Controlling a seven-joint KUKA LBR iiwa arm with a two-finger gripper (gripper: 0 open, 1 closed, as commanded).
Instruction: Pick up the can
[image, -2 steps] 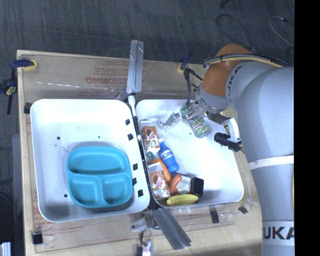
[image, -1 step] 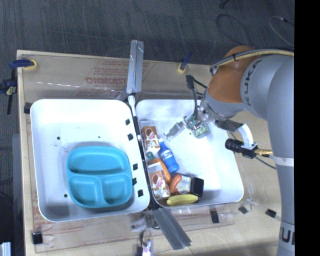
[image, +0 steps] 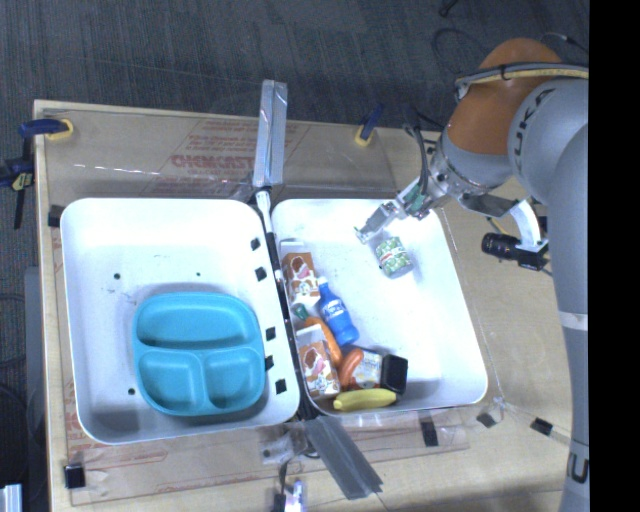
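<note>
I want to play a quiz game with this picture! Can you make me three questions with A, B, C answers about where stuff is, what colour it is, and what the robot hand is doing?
1. Where is the can?
A. left bin
B. right bin
C. on the floor

2. What colour is the divided tray?
A. red
B. blue
C. yellow

3. Where is the gripper?
A. just above the can
B. over the tray
C. beside the banana

Answers: 1 B, the can lies apart from the other items in the right bin. 2 B, the tray in the left bin is light blue. 3 A, the gripper sits just up-left of the can.
</note>
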